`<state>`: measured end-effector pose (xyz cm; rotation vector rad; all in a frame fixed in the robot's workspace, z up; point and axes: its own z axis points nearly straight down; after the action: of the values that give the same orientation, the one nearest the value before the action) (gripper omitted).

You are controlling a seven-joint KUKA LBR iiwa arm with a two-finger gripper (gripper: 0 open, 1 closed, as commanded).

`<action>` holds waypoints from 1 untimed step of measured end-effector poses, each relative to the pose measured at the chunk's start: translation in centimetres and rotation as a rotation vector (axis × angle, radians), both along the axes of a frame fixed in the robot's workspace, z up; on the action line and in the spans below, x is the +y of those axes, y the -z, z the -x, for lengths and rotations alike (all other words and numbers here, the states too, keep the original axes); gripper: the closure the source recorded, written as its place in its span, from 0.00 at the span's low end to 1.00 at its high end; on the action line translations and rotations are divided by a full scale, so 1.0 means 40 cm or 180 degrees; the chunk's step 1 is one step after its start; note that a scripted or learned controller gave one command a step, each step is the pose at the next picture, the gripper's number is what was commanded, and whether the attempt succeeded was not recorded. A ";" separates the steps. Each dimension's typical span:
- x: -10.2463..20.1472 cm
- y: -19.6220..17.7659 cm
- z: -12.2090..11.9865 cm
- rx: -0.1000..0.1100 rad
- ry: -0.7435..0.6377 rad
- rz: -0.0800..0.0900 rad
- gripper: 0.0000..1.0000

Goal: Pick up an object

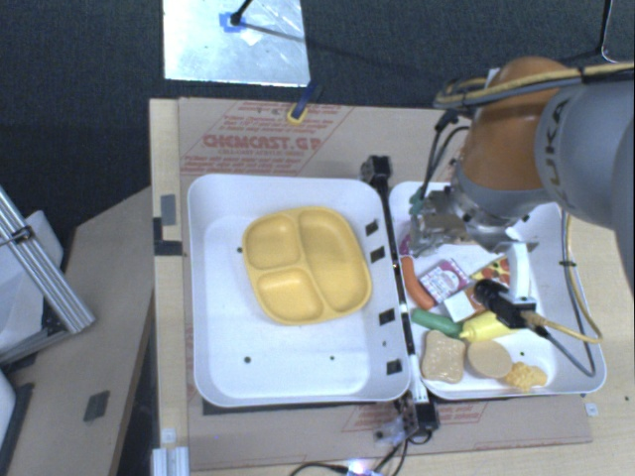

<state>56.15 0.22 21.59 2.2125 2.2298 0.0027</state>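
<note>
Arm (pixel 556 137) hovering over right bin (pixel 575 365) — approach step, judging. Gripper (pixel 437 228) sitting above sausage (pixel 417 281); claw state impossible to tell. Next — descending squarely onto one item.

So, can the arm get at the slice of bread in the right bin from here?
Probably yes. The slice of bread lies uncovered at the near edge of the right bin, beside a round biscuit. The arm hangs over the bin's far half, with nothing above the bread.
</note>
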 end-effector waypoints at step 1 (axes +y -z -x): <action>-0.002 -0.043 -0.002 -0.0005 0.0004 0.0000 1.00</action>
<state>56.25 0.14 23.31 2.2131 2.2277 0.0042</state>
